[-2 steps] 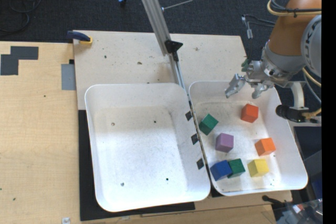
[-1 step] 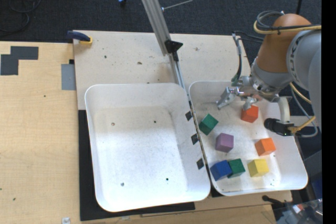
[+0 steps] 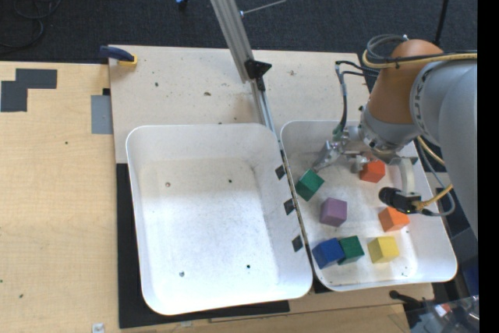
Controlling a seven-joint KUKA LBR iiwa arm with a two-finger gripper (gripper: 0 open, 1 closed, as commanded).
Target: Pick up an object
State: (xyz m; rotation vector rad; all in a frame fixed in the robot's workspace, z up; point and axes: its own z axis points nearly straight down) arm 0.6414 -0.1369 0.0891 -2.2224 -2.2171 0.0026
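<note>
Tool [image 3: 337,154] low in right bin [image 3: 437,265], opening unclear, green cube [image 3: 309,185] just beside it, lower left.

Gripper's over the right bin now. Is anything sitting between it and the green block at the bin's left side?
Nothing visible. The gripper is just up and right of the green block, with bare bin floor between them. The purple block lies below that path, and the orange-red block sits on the gripper's other side.

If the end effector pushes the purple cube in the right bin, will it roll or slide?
The small purple cube will probably slide rather than roll, since it rests on a flat face. It looks solid and stiff, likely light. The smooth white bin floor may let it skid away.
</note>
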